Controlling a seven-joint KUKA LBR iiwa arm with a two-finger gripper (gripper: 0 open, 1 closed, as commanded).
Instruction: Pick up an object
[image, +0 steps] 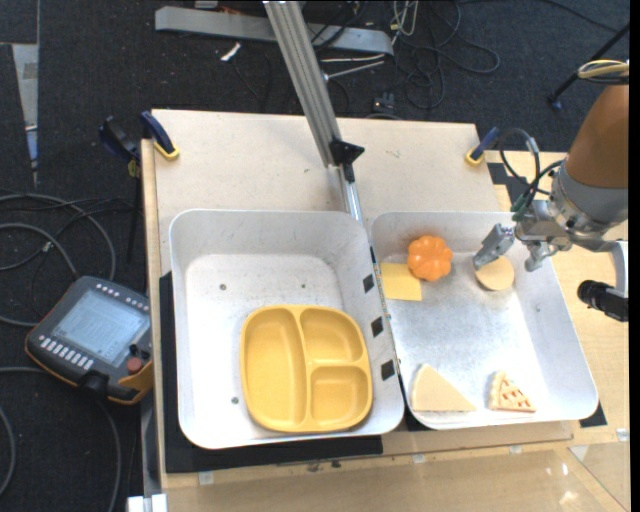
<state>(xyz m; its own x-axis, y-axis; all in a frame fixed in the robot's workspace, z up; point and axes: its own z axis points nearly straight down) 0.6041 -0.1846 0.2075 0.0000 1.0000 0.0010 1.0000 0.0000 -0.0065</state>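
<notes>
Round beige obj (495, 275) in rt bin (560, 330), below hand (514, 250); fingers apart, holding nothing.

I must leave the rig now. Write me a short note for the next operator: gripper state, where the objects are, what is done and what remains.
Gripper: open, over the right bin's far side, around a small tan round piece; nothing lifted.
Right bin: orange pumpkin, yellow cheese slice, tan wedge, small waffle-like wedge.
Left bin: yellow divided plate.
Done: approach. Left: close, lift.
</notes>
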